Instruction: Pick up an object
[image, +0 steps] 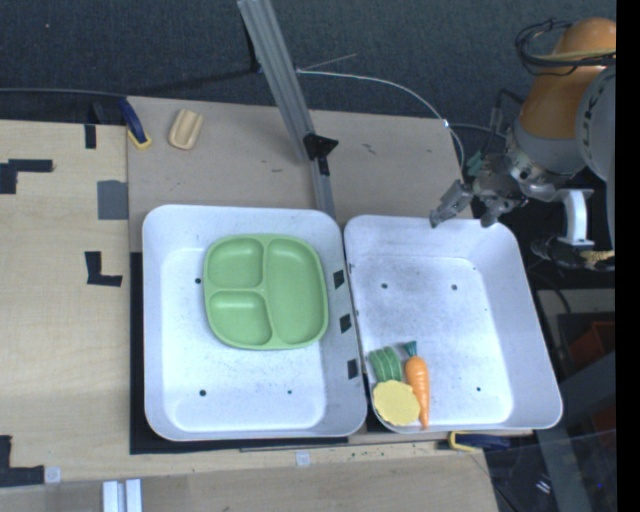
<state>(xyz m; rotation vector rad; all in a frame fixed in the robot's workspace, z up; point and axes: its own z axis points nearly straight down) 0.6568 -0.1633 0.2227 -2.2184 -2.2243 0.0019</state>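
Near the right bin's (500, 300) front, the carrot (418, 388) lies lengthwise, tip forward; tool (466, 208) parted, empty.

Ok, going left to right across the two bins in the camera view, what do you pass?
Green divided plate in the left bin → carrot in the right bin → gripper at the right bin's far edge.
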